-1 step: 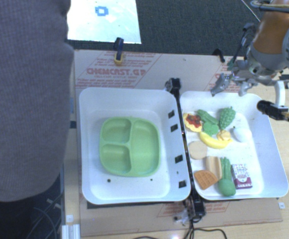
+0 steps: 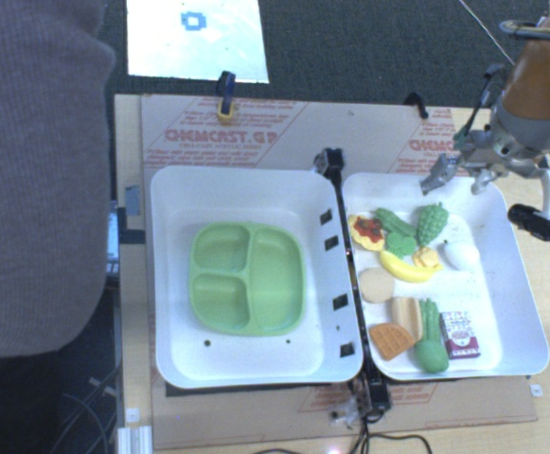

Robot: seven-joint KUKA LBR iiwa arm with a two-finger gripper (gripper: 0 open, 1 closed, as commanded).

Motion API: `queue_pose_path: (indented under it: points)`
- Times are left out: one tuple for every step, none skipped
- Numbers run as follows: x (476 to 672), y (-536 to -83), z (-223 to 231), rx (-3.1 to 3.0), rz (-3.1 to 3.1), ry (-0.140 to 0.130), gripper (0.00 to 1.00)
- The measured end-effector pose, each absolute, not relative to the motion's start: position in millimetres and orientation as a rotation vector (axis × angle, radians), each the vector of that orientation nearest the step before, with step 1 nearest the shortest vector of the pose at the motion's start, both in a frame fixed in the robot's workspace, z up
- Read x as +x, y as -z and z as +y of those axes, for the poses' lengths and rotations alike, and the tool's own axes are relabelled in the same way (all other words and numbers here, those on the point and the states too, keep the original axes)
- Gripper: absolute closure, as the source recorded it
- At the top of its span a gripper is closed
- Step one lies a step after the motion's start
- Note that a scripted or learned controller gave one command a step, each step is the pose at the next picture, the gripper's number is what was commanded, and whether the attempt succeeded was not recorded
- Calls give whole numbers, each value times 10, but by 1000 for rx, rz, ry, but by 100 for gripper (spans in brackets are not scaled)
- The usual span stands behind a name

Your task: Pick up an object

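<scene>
The right bin [image 2: 511,282] holds several toy foods: a pizza slice [image 2: 366,232], a green bumpy fruit [image 2: 433,221], a banana [image 2: 408,267], a white egg [image 2: 462,253], a round cracker [image 2: 376,285], a bread piece [image 2: 405,314], a waffle wedge [image 2: 390,340], a green vegetable [image 2: 432,346] and a small red carton [image 2: 459,334]. My gripper [image 2: 460,177] hangs open above the bin's far edge, up and to the right of the bumpy fruit, with nothing between its fingers.
The left bin [image 2: 175,253] holds a green divided plate [image 2: 248,278]. A black hinge strip [image 2: 341,253] runs between the bins. A grey-sleeved figure [image 2: 38,159] fills the left side. A white sheet [image 2: 195,25] lies beyond the bench.
</scene>
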State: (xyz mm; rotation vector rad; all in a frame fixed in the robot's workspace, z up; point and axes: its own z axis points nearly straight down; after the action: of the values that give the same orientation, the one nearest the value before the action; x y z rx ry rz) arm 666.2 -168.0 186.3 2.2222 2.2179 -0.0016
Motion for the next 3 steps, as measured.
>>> queue_pose_path:
  points:
    - [6670,-1880,-1651,2217,2222,-1,0]
    - [6670,-1880,-1651,2217,2222,-1,0]
    - [6670,-1880,-1651,2217,2222,-1,0]
